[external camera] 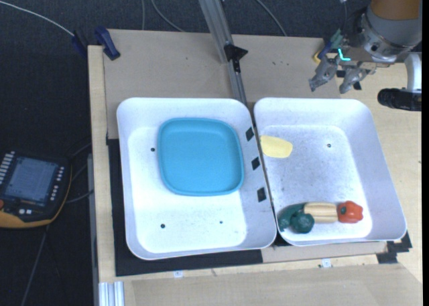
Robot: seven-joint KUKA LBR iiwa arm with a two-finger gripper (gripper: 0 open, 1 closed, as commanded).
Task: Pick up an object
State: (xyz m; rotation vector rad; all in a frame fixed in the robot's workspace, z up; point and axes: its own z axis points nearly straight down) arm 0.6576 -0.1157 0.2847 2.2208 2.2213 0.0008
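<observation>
The right bin (375, 157) holds a yellow flat piece (276, 146) near its upper left corner. Along its front wall lie a dark green toy vegetable (296, 220), a tan bread-like stick (321, 212) and a red toy tomato or pepper (349, 211), side by side. A blue square plate (200, 156) lies in the left bin (134, 164). My gripper (333, 81) hangs high above the bench behind the right bin's far edge, well away from every object. Its fingers (318, 81) stand apart with nothing between them.
A slanted metal pole (216, 20) rises behind the gap between the bins. Black clips (255, 163) sit on the shared bin wall. A blue clamp (106, 42) sits at the bench's far left corner, and a teach pendant (30, 184) lies off the bench at left.
</observation>
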